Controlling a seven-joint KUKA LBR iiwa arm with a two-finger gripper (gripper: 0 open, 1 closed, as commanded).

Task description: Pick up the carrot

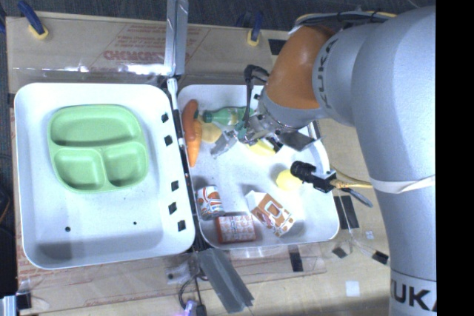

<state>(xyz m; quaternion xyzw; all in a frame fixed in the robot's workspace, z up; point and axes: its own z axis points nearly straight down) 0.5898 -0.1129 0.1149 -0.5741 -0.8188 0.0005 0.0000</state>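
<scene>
Not yet picked up: carrot [192,132] lying along the left wall of the right bin [326,229], near its far corner. Tool [235,135] low just beside it, beside a green bottle [222,115]; opening impossible to tell. Grasp and lift left.

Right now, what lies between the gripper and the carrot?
In the camera view, a yellow object and a green bottle lie between the gripper and carrot.
</scene>
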